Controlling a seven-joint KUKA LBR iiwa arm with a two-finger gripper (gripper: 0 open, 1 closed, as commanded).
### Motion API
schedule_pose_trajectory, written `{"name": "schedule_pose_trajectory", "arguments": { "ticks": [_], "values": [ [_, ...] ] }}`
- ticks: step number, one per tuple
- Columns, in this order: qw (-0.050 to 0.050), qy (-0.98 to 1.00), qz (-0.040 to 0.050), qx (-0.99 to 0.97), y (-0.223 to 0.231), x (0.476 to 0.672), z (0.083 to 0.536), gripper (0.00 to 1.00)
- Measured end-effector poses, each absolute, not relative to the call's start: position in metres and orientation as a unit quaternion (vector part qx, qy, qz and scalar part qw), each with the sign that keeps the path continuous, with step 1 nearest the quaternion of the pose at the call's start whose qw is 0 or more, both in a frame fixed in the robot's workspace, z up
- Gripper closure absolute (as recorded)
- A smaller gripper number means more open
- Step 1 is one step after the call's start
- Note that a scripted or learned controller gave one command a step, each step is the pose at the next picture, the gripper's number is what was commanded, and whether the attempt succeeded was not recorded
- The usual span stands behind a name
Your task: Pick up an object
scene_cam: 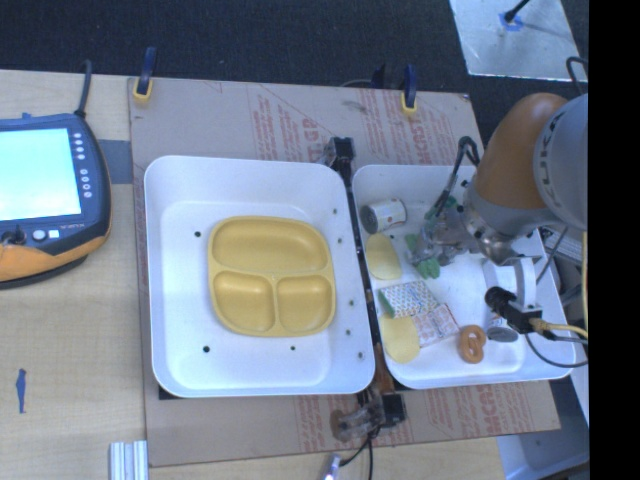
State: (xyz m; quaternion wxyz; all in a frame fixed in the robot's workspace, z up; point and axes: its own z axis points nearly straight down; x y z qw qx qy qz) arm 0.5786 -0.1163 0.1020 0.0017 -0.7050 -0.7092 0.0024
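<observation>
Arm (525, 158), upper right of frame: gripper (437, 240) low in right bin (455, 363). Green object (428, 266) lay just below the gripper, centre-right. Finger state: cannot tell.

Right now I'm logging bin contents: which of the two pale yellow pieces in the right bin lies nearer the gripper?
The upper pale yellow oval piece, beside the gripper; the other pale yellow piece lies by the bin's front edge.

I see open floor around the yellow tray (271, 274) in the left bin (170, 268) | right bin (500, 366) crowded: cylinder (384, 213), green piece (428, 266), packet (418, 306), pretzel (471, 343) | arm (525, 168) overhangs its far side
</observation>
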Motion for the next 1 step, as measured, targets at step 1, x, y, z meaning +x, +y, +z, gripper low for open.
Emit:
{"name": "schedule_pose_trajectory", "arguments": {
  "ticks": [1],
  "values": [
    [0.001, -0.709, 0.0001, -0.706, -0.0273, 0.5761, 0.1924, 1.00]
  ]
}}
